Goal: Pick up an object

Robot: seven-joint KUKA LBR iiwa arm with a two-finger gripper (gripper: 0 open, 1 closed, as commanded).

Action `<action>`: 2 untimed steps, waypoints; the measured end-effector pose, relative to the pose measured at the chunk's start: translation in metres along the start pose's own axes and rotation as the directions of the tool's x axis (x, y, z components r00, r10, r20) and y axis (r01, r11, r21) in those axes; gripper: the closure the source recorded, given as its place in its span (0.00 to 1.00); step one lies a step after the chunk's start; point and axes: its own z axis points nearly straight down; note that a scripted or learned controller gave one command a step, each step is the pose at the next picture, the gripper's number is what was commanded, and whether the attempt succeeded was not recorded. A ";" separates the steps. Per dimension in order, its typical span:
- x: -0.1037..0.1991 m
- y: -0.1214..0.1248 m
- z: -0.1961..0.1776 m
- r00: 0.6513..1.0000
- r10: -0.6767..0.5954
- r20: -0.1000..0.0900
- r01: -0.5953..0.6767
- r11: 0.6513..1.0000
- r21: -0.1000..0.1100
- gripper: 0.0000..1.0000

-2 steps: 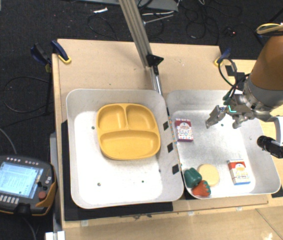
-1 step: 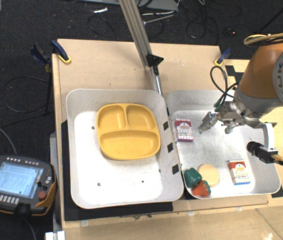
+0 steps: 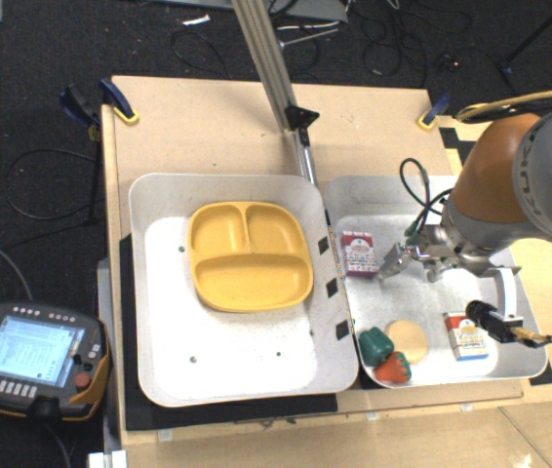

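Yellow tray (image 3: 251, 255) in L bin (image 3: 159, 359) — gripper (image 3: 405, 259) fingers apart, R bin (image 3: 525, 364), nr red carton (image 3: 358, 254)

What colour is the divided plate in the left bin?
Yellow all over: the divided plate is a plain mustard yellow, seen clearly in the camera view.
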 end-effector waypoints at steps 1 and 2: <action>0.000 0.000 0.010 1.000 -0.001 0.001 0.001 1.000 -0.005 0.00; 0.001 0.001 -0.001 1.000 -0.001 0.001 0.001 1.000 -0.007 1.00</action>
